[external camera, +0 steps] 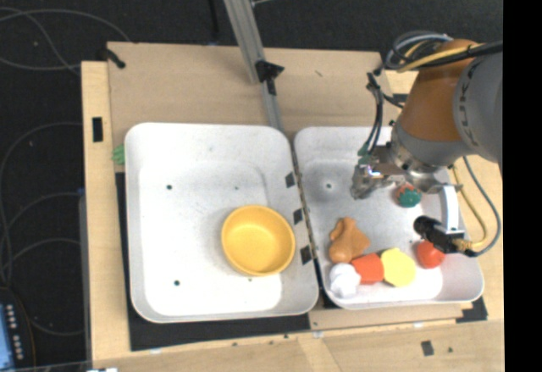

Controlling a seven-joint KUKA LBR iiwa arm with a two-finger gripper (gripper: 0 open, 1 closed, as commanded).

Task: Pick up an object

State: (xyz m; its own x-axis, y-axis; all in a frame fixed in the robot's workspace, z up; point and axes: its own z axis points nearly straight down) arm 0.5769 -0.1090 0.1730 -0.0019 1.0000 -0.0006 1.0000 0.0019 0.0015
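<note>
Yellow bowl (257, 240) is seen in the left bin (203, 150); the gripper (366, 184) is held over the right bin (326, 150), its grasp indiscernible.

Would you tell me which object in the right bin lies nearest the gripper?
The small teal object, just beside the gripper; the others cluster along the bin's near edge.
</note>
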